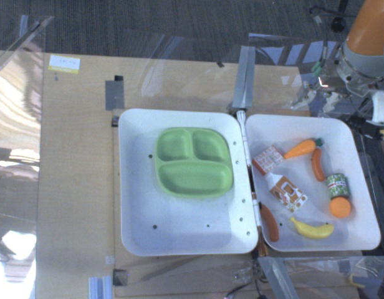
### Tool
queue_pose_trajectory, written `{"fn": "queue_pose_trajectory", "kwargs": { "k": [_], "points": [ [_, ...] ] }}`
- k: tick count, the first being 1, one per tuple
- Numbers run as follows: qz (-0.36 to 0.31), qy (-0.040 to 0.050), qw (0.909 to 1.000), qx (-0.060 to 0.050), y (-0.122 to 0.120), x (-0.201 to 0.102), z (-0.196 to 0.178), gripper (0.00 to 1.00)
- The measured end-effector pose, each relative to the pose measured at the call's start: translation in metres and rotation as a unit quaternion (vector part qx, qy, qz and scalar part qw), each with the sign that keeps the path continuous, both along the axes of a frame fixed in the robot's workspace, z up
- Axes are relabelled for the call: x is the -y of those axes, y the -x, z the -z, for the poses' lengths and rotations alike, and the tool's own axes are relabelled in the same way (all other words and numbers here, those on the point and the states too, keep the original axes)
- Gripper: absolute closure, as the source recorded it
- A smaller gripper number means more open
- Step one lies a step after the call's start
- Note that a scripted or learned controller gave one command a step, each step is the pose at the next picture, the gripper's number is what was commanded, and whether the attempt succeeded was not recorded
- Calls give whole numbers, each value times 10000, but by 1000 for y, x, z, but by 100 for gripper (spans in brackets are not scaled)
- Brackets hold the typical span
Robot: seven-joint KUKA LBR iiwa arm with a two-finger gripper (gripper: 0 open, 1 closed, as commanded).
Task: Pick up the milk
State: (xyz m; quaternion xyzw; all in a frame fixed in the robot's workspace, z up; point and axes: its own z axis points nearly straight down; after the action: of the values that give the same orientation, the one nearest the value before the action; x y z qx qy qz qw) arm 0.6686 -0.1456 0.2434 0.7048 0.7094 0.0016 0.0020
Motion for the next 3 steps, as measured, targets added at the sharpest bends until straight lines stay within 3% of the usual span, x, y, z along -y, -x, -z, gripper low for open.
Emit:
{"fn": "queue_pose_trajectory", "kwargs": {
  "k": [1,2,3],
  "points": [
    [-365,0,9993,-3,-2,-26,94,0],
    [-514,13,9987,14,44,60,138,0],
    [-581,15,9983,22,109,58,156,0]
  ]
}}
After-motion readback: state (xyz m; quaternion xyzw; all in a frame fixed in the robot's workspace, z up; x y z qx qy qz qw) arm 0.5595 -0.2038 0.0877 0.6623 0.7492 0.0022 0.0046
